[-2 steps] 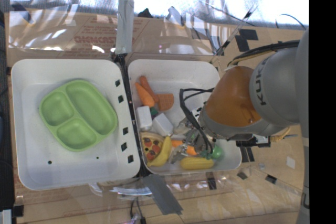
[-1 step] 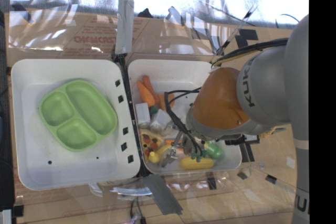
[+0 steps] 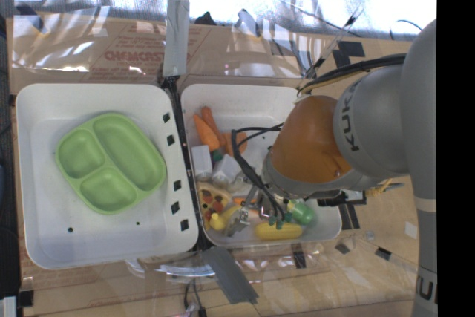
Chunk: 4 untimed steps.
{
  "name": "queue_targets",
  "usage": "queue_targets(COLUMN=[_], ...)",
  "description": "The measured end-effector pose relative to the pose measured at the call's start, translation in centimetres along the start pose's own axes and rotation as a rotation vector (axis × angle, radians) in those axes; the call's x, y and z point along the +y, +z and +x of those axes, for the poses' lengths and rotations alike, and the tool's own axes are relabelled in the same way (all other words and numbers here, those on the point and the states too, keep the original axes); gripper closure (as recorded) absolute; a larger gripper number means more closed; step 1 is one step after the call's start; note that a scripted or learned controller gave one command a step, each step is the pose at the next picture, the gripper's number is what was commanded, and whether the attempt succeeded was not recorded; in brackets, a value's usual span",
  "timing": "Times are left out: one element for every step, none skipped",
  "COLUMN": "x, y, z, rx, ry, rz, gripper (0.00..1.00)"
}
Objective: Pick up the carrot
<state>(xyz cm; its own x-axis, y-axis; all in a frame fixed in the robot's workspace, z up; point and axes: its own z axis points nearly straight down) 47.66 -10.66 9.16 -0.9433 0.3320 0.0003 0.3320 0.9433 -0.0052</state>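
Observation:
The carrot (image 3: 207, 131) is orange and lies at a slant near the left wall of the right bin (image 3: 245, 96), its green top pointing toward the bin's middle. The grey arm with its orange band (image 3: 312, 145) reaches in over the right half of that bin. My gripper (image 3: 243, 213) is low at the front of the bin, over a pile of toy food, well to the front of the carrot and apart from it. Nothing shows plainly in the gripper.
Around the gripper lie a pizza slice (image 3: 211, 198), a yellow piece (image 3: 279, 231), a green piece (image 3: 301, 214) and white blocks (image 3: 201, 158). The left bin (image 3: 44, 234) holds a green divided plate (image 3: 111, 162). Black cables (image 3: 249, 136) loop off the wrist.

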Motion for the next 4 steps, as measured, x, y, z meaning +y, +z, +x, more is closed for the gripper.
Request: queue_targets(x=[0.3, -4.6, -4.1, -3.9], y=[-0.1, -13.0, 0.0, -0.8], z=[0.1, -1.8, -1.6, -1.6], rx=[-0.003, -0.011, -0.002, 0.000], ry=[0.005, -0.143, -0.135, -0.143], rz=[0.004, -0.004, -0.005, -0.006], gripper=[0.00, 0.00, 0.00, 1.00])
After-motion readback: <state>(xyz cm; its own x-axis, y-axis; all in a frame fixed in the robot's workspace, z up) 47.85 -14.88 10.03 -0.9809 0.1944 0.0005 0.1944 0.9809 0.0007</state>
